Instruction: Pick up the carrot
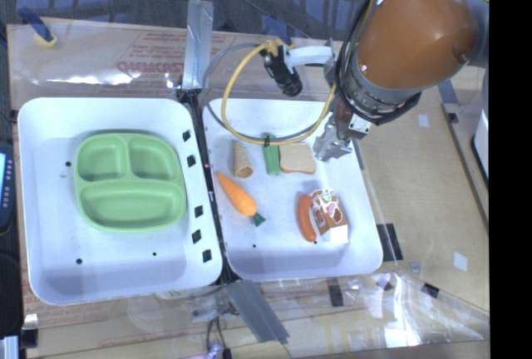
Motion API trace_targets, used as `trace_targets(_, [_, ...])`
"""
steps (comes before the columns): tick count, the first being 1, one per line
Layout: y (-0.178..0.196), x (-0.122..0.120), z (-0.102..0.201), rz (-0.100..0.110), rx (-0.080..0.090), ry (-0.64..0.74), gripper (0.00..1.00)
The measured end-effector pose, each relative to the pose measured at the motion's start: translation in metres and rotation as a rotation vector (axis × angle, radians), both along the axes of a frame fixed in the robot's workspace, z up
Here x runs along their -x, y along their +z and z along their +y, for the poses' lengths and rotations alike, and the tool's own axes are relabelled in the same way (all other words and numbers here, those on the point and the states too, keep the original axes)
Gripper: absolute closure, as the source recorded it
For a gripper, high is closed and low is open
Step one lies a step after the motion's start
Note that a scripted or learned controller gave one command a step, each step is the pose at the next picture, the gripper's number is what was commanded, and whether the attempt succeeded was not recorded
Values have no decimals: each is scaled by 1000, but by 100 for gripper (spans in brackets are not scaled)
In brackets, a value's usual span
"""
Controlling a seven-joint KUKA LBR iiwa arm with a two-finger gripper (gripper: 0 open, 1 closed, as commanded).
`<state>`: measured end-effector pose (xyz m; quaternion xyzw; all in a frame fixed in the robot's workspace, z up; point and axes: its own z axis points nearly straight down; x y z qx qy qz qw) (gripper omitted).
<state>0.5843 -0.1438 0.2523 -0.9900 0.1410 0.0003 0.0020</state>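
A clear-sheeted bench (108,58) on dark carpet carries two shallow white bins, joined by a strip of grey tape.

The left bin (50,266) holds a green divided plate (130,181), well away from the gripper and playing no part in the job.

In the right bin (283,262), the carrot (236,194) lies flat on the floor near the bin's left wall, down and well to the left of the gripper. It is a short orange cone, blunt end up-left, tapering down-right to a small dark green stub. Its body runs on a slant, and nothing touches it. A tan roll (241,159) sits just above it, closer to the gripper's height. Next come a small green stick (271,159) and a slice of bread (298,159), the bread just left of the gripper. Below the gripper lie a sausage (307,218) and a red-and-white carton (330,213), touching each other.

The gripper (332,145) hangs over the bin's upper right part, beneath the arm's grey wrist and orange band (411,21). Whether its grip is released or clenched cannot be made out from this angle; nothing is visibly caught in it.

By my reading the task is barely begun: the carrot is untouched on the bin floor. A move across to the left, a descent, a grasp and a lift all remain.
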Motion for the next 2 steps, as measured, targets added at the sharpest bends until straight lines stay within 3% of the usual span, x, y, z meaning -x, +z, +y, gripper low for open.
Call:
trace_targets(1, [-1,-7,2,8,3,-368,100])
trace_targets(2, [52,18,8,4,5,-725,100])
